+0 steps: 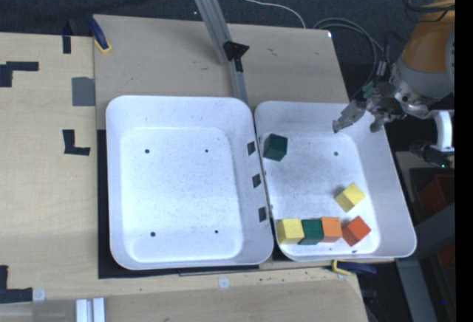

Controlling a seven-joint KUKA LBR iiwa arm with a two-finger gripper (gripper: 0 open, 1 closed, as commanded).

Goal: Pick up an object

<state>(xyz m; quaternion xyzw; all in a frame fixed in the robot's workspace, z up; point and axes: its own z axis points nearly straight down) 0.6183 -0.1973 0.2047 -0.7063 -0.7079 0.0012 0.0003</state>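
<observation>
The right bin (384,187) holds several blocks. A dark green cube (275,147) lies alone near its upper left. A yellow cube (349,196) sits tilted toward the right side. Along the front wall stand a yellow block (290,230), a green block (311,230), an orange block (331,227) and a red-orange block (356,230). My gripper (360,116) hangs over the bin's upper right corner, open, with nothing between its fingers. It is well apart from every block.
The left bin (118,165) stands beside the right one. A grey metal bar (214,14) slants down from the top to the bins' shared edge. Cables (347,29) loop behind the right bin. Black tape marks (70,142) lie on the wooden bench at left.
</observation>
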